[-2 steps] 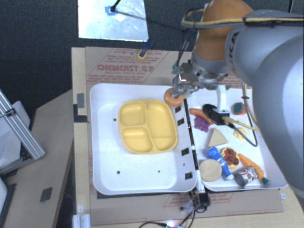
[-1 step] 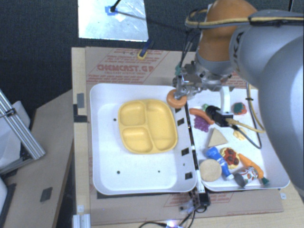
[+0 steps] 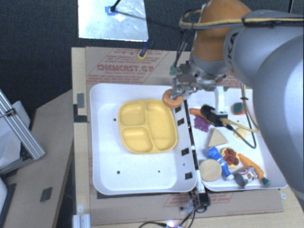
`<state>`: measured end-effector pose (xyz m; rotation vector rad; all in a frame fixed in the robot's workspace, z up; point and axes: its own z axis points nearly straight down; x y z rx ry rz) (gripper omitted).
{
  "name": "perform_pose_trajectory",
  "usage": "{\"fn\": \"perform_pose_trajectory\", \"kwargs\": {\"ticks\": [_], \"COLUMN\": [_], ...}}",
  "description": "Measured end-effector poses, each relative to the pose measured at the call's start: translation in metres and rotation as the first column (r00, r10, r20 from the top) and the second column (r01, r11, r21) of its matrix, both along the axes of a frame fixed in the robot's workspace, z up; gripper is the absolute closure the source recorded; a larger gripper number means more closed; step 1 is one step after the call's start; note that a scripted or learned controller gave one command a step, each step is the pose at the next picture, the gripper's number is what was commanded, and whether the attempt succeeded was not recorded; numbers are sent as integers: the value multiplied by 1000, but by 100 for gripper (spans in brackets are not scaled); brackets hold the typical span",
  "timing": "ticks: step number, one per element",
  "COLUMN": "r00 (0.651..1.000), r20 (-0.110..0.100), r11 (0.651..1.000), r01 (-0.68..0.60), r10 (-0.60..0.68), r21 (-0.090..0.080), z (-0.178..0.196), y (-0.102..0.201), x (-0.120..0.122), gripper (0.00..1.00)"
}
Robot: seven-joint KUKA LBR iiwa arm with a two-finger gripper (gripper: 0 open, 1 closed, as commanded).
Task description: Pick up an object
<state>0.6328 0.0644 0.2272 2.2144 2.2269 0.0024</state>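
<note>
My gripper (image 3: 177, 92) hangs over the divider between the two bins, near their far end. It is shut on a small orange-brown donut (image 3: 171, 99), which sits between the fingertips just above the far right corner of the yellow divided plate (image 3: 142, 127). That plate lies in the left bin (image 3: 107, 175). The grey arm with its orange band comes in from the upper right and covers the far part of the right bin (image 3: 270, 175).
The right bin holds several toy foods: purple grapes (image 3: 201, 123), a tan wedge (image 3: 217, 137), a round cookie (image 3: 210, 170), a carrot (image 3: 251, 163), a blue packet (image 3: 214, 155) and a teal piece (image 3: 238, 109). A metal plate (image 3: 113, 13) lies beyond the bins.
</note>
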Motion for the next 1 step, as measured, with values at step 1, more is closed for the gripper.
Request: {"fn": "perform_pose_trajectory", "kwargs": {"ticks": [1], "r00": [1000], "r20": [1], "r11": [1000], "r01": [2], "r10": [-2], "r21": [0], "z": [7], "y": [-5], "x": [5], "gripper": [100]}}
